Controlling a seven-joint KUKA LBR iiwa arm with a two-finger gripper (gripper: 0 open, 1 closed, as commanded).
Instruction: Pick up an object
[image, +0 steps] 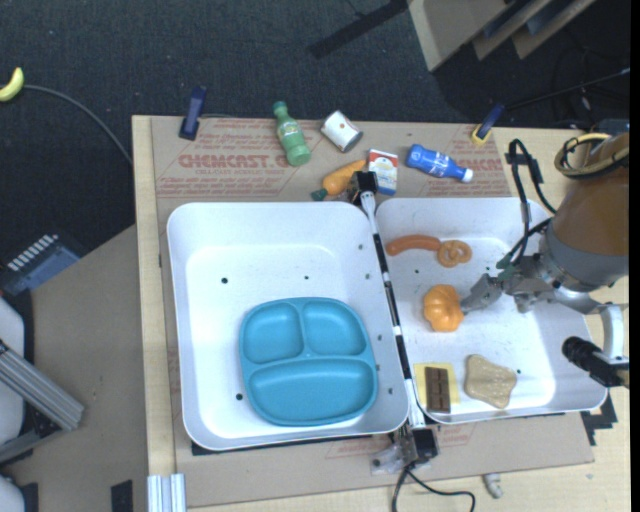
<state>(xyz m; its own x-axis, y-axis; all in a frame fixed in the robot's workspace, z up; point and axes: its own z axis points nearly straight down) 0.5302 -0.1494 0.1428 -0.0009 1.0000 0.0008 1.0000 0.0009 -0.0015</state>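
Observation:
The right bin (530, 225) holds an orange rounded toy (442, 307), an orange sausage (413, 243) touching a tan ring (455, 253), a beige lump (490, 381) and a brown-and-yellow block (437, 387). My gripper (484, 293) reaches in from the right, low over the bin. Its tip is just right of the orange rounded toy, and I cannot tell whether it touches it. Nothing is visibly held.
A blue divided plate (308, 358) lies in the left bin (200, 240). Behind the bins on the cardboard lie a green bottle (292, 135), a white can (341, 130), a small carton (382, 170), a blue bottle (438, 162) and a carrot toy (343, 178).

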